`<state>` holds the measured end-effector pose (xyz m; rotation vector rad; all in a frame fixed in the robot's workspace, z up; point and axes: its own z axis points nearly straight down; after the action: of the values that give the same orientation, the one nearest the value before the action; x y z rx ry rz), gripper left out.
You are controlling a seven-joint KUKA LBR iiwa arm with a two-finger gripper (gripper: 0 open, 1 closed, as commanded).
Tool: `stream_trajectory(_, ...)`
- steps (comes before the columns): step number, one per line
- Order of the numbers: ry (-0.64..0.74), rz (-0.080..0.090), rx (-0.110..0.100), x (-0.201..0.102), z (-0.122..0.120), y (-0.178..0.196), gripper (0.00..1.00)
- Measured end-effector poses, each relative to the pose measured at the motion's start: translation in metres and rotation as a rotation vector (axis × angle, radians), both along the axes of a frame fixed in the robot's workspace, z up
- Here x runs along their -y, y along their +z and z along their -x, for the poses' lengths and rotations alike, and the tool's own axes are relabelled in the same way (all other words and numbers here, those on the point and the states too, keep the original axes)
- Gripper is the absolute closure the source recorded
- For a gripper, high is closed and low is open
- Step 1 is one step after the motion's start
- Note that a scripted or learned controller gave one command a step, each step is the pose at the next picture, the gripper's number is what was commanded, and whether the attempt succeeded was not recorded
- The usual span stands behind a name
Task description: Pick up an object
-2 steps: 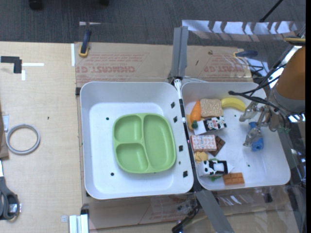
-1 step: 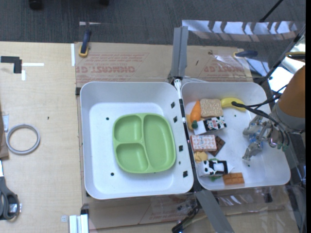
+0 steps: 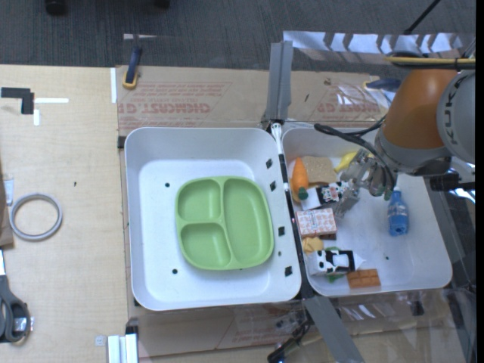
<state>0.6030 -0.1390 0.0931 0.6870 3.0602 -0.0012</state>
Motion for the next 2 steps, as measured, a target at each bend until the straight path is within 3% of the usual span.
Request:
stream_trajectory(1,0.002,0.025,0.016,-0.012,-0.017,0.008,0.0)
stream_trajectory(2,-0.185,0.006,0.005,-0.028,-0.034,0.006,0.0)
